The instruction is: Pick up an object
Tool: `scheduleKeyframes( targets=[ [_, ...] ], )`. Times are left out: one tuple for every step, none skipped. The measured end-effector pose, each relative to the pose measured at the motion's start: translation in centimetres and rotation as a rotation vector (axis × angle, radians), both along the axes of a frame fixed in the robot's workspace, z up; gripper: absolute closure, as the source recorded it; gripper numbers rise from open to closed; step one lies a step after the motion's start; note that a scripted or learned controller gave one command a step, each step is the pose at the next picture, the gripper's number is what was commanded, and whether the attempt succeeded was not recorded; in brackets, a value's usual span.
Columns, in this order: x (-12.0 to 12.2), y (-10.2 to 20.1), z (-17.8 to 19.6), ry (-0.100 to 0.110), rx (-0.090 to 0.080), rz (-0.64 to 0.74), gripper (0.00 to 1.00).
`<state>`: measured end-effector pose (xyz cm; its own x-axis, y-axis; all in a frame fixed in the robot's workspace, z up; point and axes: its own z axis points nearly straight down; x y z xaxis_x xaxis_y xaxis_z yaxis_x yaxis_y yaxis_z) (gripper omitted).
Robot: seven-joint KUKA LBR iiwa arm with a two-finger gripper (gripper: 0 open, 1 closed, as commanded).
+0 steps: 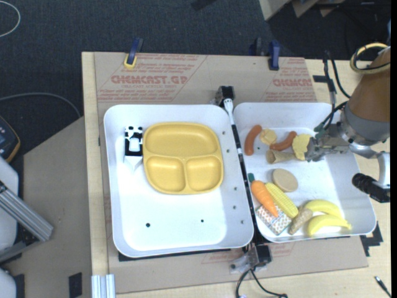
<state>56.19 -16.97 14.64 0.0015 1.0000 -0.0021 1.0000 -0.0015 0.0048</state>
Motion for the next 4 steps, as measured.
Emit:
scheduleKeyframes(
  targets=[
    [0.4, 1.0, 5.5, -0.003, 0.0, 0.004, 1.0],
    [0.5, 1.0, 8.0, -0.001, 0.0, 0.003, 1.0],
    [-0.9, 6.3, 7.1, 0.008, 0.005, 0.006, 1.0],
    [-2.3, 10.8, 6.7, 0.009, 0.005, 0.006, 1.0]
  ],
)
